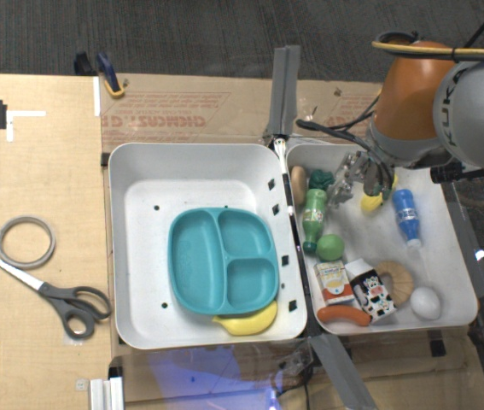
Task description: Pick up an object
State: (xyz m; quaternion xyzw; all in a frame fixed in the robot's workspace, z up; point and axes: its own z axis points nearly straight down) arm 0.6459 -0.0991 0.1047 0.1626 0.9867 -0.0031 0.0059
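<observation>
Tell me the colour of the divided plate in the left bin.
Teal, or blue-green: the divided plate shows plainly in the camera view.

We are seeing scissors lying on the tabletop left of the bins, a tape roll sitting just above them, and a blue clamp resting near the far edge.

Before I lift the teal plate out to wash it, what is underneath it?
A yellow banana pokes out from under the teal plate's near edge, on the left bin floor. The rest of the banana, and anything else beneath, is covered by the plate.
</observation>
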